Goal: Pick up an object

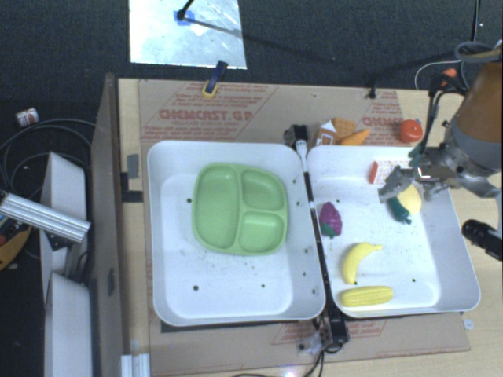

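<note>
Because the loose toys lie in the right bin (452, 234), the end effector (399, 188) hangs above a yellow piece (409, 203), its grip state impossible to tell.

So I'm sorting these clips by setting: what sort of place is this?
Most likely a robotics lab bench set up for grasping trials: two white bins on a cardboard sheet, toy food such as a banana, and loose cables on dark carpet.
</note>
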`<state>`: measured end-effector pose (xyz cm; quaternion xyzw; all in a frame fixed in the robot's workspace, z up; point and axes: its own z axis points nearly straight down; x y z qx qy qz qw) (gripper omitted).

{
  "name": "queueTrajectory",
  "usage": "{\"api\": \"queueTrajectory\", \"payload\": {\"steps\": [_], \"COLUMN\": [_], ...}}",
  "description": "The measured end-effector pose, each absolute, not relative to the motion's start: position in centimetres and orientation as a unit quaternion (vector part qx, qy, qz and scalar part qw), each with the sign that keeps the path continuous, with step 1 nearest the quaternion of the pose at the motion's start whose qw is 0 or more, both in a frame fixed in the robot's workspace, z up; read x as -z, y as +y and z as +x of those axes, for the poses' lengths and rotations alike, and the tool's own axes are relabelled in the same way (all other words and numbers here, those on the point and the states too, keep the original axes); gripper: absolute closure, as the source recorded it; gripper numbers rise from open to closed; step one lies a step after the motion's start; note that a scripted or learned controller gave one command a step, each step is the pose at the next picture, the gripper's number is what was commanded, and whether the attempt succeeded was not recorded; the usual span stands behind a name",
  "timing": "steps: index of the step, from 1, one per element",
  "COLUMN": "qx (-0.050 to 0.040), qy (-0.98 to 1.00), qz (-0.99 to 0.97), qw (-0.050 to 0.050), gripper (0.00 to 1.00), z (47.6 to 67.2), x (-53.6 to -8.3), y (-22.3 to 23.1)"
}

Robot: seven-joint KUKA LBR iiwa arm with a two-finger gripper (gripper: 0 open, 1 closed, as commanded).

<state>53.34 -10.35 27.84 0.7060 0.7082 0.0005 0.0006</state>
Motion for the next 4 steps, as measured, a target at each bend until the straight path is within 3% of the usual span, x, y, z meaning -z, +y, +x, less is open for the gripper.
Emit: {"api": "queueTrajectory", "payload": {"steps": [1,2,3,4], "qx": [0.003,0.0002,-0.0018,-0.0034], "qy": [0.707,0.707,0.707,0.71], "qz": [0.707,0.707,0.707,0.704], "qw": [-0.004,-0.001,0.001,0.004], "gripper": [0.0,0.0,1.0,1.0], "z": [53.6,49.6,49.9,55.2], "x": [-9.7,-8.3,-9.5,-18.9], "y": [-11.6,-9.0,-9.1,-3.4]}}
